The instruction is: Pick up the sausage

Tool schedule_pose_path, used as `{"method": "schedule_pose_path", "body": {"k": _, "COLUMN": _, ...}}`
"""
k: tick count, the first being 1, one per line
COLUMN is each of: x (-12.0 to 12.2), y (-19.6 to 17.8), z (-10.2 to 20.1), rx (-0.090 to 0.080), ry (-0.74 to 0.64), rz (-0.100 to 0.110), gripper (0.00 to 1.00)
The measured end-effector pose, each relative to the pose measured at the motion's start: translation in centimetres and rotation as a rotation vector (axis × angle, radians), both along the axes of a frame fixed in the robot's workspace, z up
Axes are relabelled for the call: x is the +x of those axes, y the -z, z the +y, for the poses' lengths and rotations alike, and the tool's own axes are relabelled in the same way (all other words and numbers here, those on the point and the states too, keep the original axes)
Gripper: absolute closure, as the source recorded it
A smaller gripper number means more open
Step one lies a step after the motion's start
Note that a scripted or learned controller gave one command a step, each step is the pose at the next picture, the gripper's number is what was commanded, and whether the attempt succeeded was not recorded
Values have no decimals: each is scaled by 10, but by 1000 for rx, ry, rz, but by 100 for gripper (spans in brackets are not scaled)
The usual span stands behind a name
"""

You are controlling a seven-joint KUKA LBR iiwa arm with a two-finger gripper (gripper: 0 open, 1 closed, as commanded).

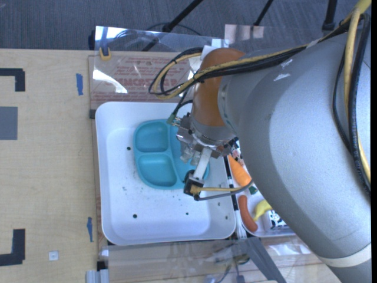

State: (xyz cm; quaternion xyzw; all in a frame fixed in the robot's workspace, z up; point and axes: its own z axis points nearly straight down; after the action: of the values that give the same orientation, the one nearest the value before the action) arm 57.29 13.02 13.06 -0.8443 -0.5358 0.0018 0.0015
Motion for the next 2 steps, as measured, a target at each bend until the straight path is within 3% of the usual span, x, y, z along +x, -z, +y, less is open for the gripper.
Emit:
{"method": "schedule_pose_path", "body": {"k": 1, "x": 0, "y": 0, "z": 0, "rx": 0, "ry": 0, "rz": 0, "gripper": 0}}
{"method": "schedule_pose_path", "body": {"k": 2, "x": -37, "y": -106, "z": 67, "rx": -1, "ry": -15, "rz": -4, "gripper": 0}}
